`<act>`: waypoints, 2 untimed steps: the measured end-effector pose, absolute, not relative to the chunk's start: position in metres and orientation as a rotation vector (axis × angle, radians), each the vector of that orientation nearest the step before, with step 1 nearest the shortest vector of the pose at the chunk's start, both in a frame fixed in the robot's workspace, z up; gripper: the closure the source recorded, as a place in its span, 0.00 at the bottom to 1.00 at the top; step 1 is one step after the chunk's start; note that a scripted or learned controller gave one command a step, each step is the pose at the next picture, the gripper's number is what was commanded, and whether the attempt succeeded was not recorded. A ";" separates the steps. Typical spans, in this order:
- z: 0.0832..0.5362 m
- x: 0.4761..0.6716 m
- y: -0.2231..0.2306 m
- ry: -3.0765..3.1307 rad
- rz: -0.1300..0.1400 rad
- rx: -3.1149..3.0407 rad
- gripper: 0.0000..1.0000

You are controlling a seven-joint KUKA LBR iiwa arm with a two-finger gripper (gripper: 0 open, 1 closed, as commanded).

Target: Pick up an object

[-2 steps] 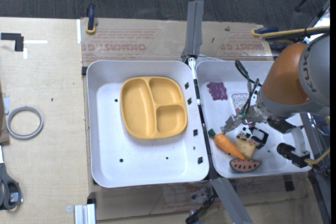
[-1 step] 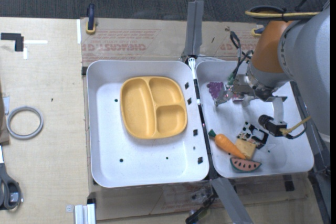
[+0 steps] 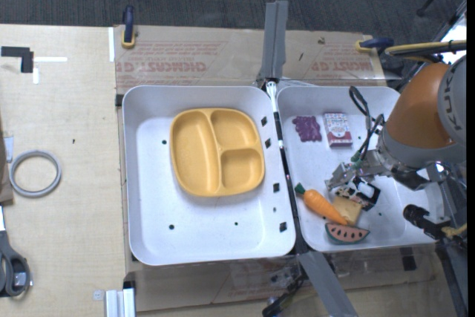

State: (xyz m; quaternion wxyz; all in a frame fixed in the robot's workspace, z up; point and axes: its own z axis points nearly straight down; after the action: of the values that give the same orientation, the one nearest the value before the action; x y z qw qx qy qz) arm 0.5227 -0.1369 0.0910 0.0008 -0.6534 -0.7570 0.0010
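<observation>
Two white bins sit side by side on the counter (image 3: 67, 249); the left bin (image 3: 148, 234) carries a yellow divided plate (image 3: 217, 151), and the right bin (image 3: 386, 230) holds the small clutter. From where I stand, the end effector (image 3: 350, 182) is down low in the right bin, and I cannot tell how it is set, since wrist and cabling blur over it. Closest to it lies the carrot (image 3: 324, 206), at about seven o'clock from the tip, its long axis running from ten to four o'clock. A tan block (image 3: 349, 211) sits at six o'clock, touching the carrot's lower end, with a watermelon slice (image 3: 346, 234) beyond. A purple grape bunch (image 3: 306, 128) and a small red carton (image 3: 338, 128) lie well apart, toward eleven and twelve o'clock. I'd judge the carrot or block likeliest.
</observation>
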 end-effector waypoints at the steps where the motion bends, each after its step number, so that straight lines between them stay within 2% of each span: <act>1: 0.091 0.477 -0.106 -1.670 0.004 -2.657 0.00; 2: 0.170 0.478 -0.123 -1.979 0.003 -2.440 0.00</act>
State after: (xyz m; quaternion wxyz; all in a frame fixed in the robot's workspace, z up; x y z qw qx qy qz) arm 0.4779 -0.1231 0.1697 -0.0001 -0.7765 -0.6301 0.0009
